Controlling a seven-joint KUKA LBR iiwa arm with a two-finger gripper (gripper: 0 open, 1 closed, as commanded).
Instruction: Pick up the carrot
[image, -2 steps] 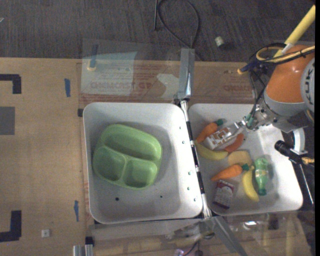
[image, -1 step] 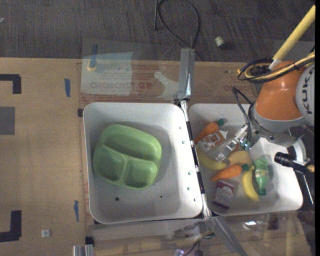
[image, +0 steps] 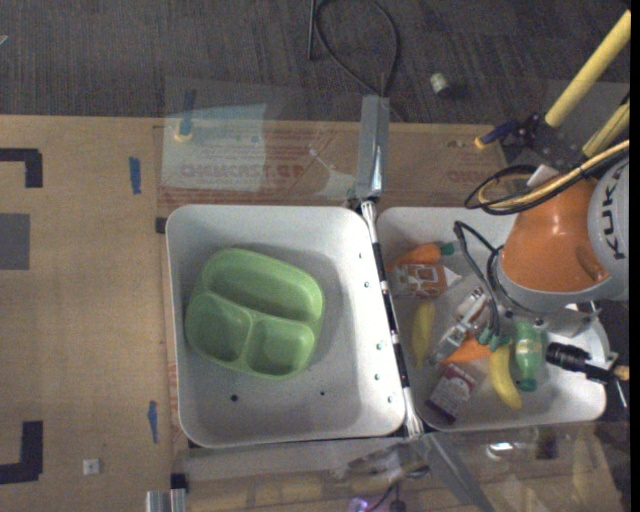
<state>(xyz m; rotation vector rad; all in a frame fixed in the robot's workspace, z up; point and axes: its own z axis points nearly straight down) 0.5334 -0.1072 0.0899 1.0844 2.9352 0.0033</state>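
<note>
An orange carrot with a teal-green end lies in the right bin, near its middle. My gripper hangs just above and to the left of it, its tip right at the carrot's upper edge. Whether it touches the carrot is not clear. A second orange piece with a green end lies at the bin's back left, on top of a small carton.
Around the carrot lie a yellow banana, another banana, a green bottle and a small box. The left bin holds a green divided plate. Cables and the arm's orange band hang over the right bin.
</note>
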